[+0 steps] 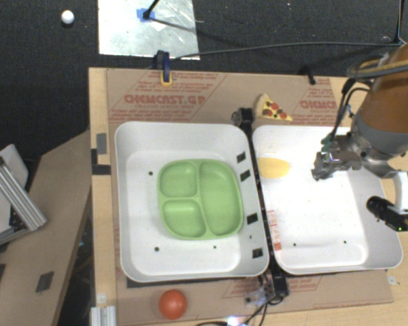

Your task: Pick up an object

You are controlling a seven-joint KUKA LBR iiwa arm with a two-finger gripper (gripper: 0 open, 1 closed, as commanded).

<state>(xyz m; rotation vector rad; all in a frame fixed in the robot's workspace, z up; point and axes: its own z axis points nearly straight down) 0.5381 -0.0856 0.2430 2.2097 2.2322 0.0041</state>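
left bin (132,182): plain white, small black marks on its floor
divided plate (199,198): pale green all over
right bin (313,212): white, faintly speckled
oval piece (273,168): soft yellow
pizza slice toy (272,109): yellow with red and dark spots
ball (172,303): orange-red
small ball (67,17): white
board (190,94): tan cardboard, red printed lettering
surface (27,80): black
arm (394,107): grey with orange band
tool (324,165): dark grey metal
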